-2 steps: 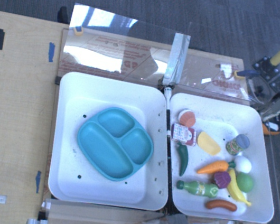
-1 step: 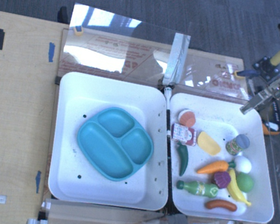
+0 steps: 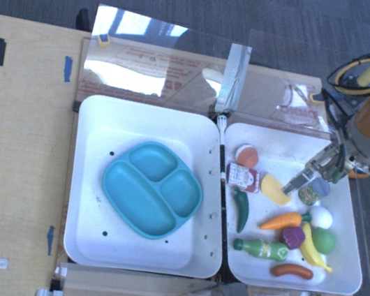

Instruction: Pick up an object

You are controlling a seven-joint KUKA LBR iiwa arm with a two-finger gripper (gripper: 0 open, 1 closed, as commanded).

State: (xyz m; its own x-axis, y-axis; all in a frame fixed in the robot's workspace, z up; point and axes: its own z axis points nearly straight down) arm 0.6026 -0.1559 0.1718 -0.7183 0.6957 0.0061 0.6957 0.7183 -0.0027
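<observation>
Target pile: the pickable stuff all sits in the right bin [image 3: 350,276], mostly crowded toward its near right corner. No single object is called out by the task, so any of these counts.
Closest candidate: a small jar [image 3: 312,192] with a green label, just beside the gripper [image 3: 301,181], plus a yellow wedge-looking piece [image 3: 275,189] right next to the tip.
Rest of the pile: carrot [image 3: 280,221], purple thing [image 3: 293,236], banana [image 3: 312,248], white ball [image 3: 321,218], green ball [image 3: 324,241], green bottle [image 3: 261,249], sausage [image 3: 292,271], green pepper [image 3: 241,209], a packet [image 3: 242,178] and a reddish round thing [image 3: 247,155] up by the divider.
Gripper: down low in the right bin, angled toward the wedge and jar. Honestly can't tell if the claw is released or clenched, and I see nothing clearly caught in it.
Step in hand: looks like the reach/descend part of a grab, my guess anyway. Nothing looks lifted yet.
Next move needs: settle on one item, close squarely on it, go straight up without nudging the neighbours, since they're packed close.
Left bin [image 3: 85,232]: just a blue divided tray [image 3: 153,188], well apart from the action.
</observation>
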